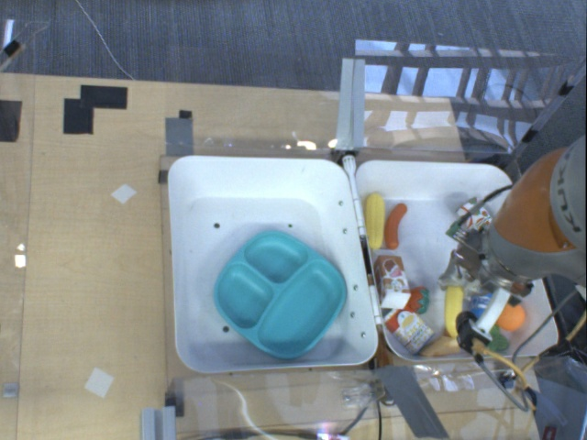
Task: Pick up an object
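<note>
Pickable things all lie in the right bin (pixel 431 177). A banana (pixel 453 308) lies close to that bin's front edge (the lower one in the view), right of centre, its long side running front to back. The gripper (pixel 470 278) hangs just above and beside the banana's far end; contact cannot be judged. Whether the jaws are open or closed cannot be told, and nothing is seen held between them. An orange (pixel 512 317) sits toward the front right corner, partly covered by the robot's hardware, with a green piece (pixel 500 339) just in front of it. Left of the banana, at the front edge, lies a small printed packet (pixel 415 330); a red piece (pixel 415 301) touches it on the far side. A brown pouch (pixel 391 273) lies against the left wall, about halfway along. A corn cob (pixel 374 218) lies along the same wall, toward the far left corner. Just beside it is a red-orange sausage (pixel 394 225), roughly parallel. The arm (pixel 550 209) comes in over the right edge of this bin. The left bin (pixel 229 181) adjoins the right one and holds a teal divided plate (pixel 280 291) with three compartments, toward its front right corner. Both bins rest on the wooden surface (pixel 92 273), which carries black patches (pixel 92 106) near its far left corner.
</note>
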